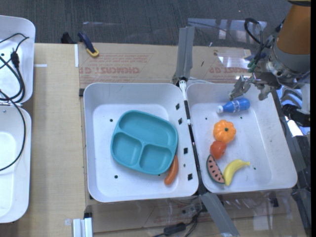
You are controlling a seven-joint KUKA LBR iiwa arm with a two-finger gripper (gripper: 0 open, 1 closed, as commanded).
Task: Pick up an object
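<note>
- The grey arm with its orange band reaches in over the far corner of the right-hand shallow white bin (276, 177), and its two-finger gripper (252, 88) hangs just above the bin's back wall; from here I cannot tell how the gripper is set.
- Just below the gripper, a little toward the bin's middle, a small blue plastic bottle with a white cap (234, 106) lies on its side, apart from the gripper, with nothing gripped.
- Further out from the gripper sit a small orange toy pumpkin (224, 131), a red toy tomato (217, 149), a toy watermelon slice (215, 170) and a yellow toy banana (233, 169).
- Well away, in the left-hand white bin (98, 181), lie a teal divided plastic plate (144, 142) and an orange toy carrot (171, 172) touching its edge.
- I'd judge this the approach step: no grasp made.
- Next, it likely calls for lining up over the bottle, dropping down across its narrow width and closing; being round, it could roll aside.
</note>
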